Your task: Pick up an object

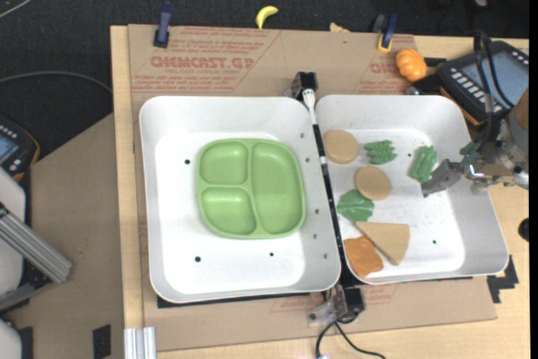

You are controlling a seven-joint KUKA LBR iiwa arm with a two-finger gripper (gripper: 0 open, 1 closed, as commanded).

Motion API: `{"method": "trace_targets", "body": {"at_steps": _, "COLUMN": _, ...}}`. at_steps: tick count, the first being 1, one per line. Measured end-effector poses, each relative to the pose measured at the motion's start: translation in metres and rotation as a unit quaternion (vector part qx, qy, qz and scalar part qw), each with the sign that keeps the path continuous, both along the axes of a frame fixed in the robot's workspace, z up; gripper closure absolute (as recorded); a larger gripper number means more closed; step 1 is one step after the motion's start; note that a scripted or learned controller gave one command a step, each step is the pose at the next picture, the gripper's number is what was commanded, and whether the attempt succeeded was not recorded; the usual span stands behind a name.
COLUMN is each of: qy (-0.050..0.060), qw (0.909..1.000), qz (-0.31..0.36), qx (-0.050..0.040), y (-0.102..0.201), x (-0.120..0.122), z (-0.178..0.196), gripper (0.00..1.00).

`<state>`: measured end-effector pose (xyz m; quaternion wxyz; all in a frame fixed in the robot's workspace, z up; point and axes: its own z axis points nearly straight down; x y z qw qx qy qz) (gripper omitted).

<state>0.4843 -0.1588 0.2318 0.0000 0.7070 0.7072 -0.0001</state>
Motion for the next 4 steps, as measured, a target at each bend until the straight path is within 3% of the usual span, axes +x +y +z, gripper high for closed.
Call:
{"method": "trace_targets", "body": {"at_steps": 1, "qy": 0.005, "qw": 1.0, "qz": 0.002, "qx": 0.0026, "y": 0.055, "x": -0.007, "z": -0.136, "gripper": 0.0}}
{"method": "trace_targets", "body": {"at_steps": 2, "qy": -0.001, "qw": 1.0, "qz": -0.001, "qx": -0.0003, "y": 0.051, "x": -0.005, "z": -0.119, "gripper": 1.0}}
{"method": "trace_targets", "body": {"at_steps": 3, "qy": -0.001, "qw": 1.0, "qz": -0.001, "qx": -0.0009, "y": 0.031, "x": 0.009, "z": -0.148, "gripper": 1.0}}
{"method": "trace_targets", "body": {"at_steps": 4, "qy": -0.008, "qw": 0.9999, "qz": 0.007, "qx": 0.0022, "y": 0.158, "x": -0.001, "z": 0.004, "gripper": 1.0}}
